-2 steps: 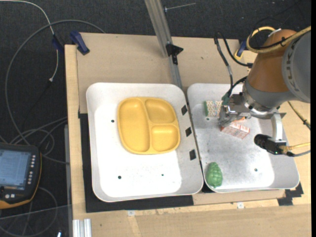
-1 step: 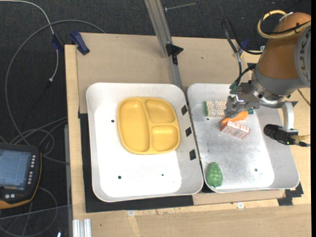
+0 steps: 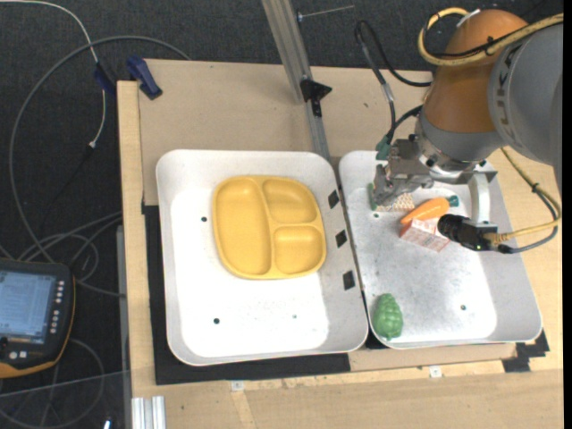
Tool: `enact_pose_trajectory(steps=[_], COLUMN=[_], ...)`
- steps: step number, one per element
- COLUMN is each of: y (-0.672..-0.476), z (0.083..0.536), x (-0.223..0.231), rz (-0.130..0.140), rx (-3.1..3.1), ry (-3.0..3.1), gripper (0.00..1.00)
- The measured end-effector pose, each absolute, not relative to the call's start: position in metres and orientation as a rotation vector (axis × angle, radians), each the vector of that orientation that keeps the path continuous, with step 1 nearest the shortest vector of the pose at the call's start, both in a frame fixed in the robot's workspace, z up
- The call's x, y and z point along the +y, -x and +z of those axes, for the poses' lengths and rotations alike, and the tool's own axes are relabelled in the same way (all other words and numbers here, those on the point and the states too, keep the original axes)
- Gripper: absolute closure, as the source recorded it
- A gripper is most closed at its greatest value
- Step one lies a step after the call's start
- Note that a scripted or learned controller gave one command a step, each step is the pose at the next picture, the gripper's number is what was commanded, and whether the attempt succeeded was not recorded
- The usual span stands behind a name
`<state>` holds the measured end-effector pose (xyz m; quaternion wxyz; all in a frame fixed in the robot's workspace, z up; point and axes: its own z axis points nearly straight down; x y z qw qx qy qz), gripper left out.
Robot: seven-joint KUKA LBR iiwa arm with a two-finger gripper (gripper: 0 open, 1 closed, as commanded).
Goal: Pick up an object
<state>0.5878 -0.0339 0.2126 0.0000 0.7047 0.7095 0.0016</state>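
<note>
Hovering low in the right bin [image 3: 509, 315] beside the orange carton [image 3: 425, 222], I've lifted nothing yet, and I cannot tell how my gripper [image 3: 390, 190] stands.

A single camera is fixed above the bench [image 3: 241, 96] and looks down at a slant, so the bench's far edge sits toward the top of the picture and its near edge toward the bottom. It stands far enough back to take in both white bins whole, the left bin [image 3: 179, 239] and the right bin [image 3: 500, 302], side by side in the middle of the frame. Dark floor [image 3: 54, 105] shows past the bench's left and far edges. The arm [image 3: 487, 79] comes in from the right, close under the lens and large in the frame.
</note>
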Motion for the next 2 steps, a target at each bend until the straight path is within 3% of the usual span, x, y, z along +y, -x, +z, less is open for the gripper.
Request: enact_pose_trajectory(steps=[2], y=[-0.600], z=[0.235], x=[0.090], rz=[0.007], rx=[2.231], ry=[-2.213], gripper=[1.00])
